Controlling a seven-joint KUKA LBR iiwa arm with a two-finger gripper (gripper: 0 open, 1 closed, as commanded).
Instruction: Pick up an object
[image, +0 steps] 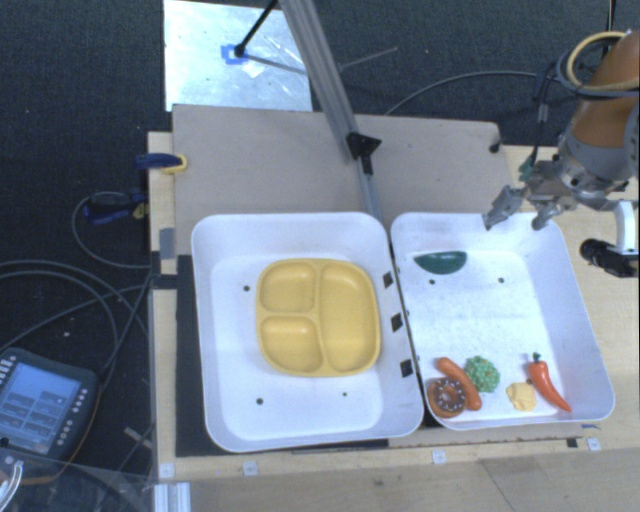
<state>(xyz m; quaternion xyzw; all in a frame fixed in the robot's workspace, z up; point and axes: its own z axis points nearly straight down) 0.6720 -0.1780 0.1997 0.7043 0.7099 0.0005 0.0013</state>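
Wooden bench (260, 160) on dark carpet (70, 90), two white bins; yellow tray (318, 316) in left bin (225, 300); claw (523, 210) spread open, gripping nothing, over right bin's (560, 290) far rim.

I see my claw (521, 209) spread open over the right bin's (580, 290) far rim, gripping nothing. Inside lie a dark green bowl (441, 262) and, along the near edge, a donut (445, 397), sausage (459, 380), broccoli (482, 373) and carrot (546, 384). A yellow tray (318, 316) fills the left bin (222, 330).

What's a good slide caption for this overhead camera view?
End effector open above right bin of toy food; yellow divided plate in left bin.
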